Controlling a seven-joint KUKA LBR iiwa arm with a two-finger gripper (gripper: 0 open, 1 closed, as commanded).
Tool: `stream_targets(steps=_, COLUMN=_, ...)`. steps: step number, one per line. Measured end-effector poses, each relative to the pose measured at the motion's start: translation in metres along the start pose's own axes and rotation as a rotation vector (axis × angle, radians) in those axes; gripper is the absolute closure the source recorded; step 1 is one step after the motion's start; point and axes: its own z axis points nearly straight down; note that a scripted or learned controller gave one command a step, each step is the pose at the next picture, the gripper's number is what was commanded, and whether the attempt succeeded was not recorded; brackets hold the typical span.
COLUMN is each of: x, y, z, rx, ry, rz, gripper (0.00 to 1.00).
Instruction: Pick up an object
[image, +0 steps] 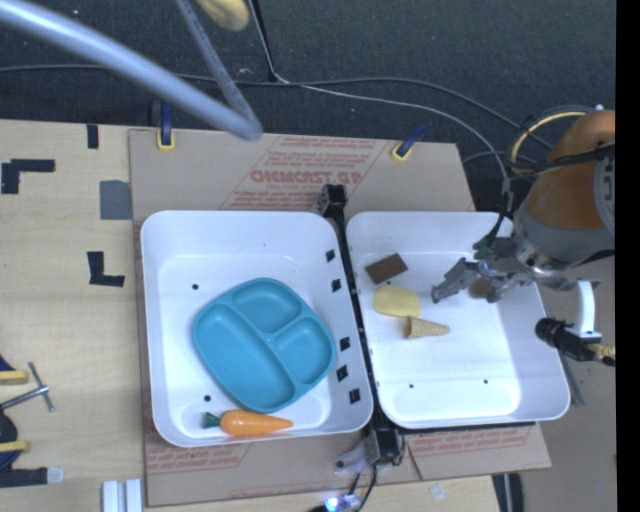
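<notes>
Beside pincer (452, 283), pale yellow block (397, 301), tan cone (426, 327), brown square (386, 268)

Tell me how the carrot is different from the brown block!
The carrot is orange with a green end; the brown block is dark brown all over. The carrot is long and tapered, while the brown block is short and flat-sided. The carrot lies in the left bin beside the blue plate; the brown block lies in the right bin.

Two white bins (160, 300), one blue plate (262, 342), one carrot (255, 424), one brown block (386, 268), one yellow piece (396, 300), one cone (425, 327).
</notes>
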Motion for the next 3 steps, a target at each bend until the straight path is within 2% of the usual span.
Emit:
stream_targets(steps=1, x=0.0, y=0.003, z=-0.008, rx=-0.013, ry=-0.002, rz=-0.004, gripper=0.0)
stream_targets(steps=2, x=-0.007, y=0.005, z=0.053, rx=-0.01, ry=-0.003, rz=-0.003, gripper=0.0)
stream_targets(steps=3, x=-0.006, y=0.006, z=0.1, rx=-0.015, ry=-0.004, rz=-0.004, gripper=0.0)
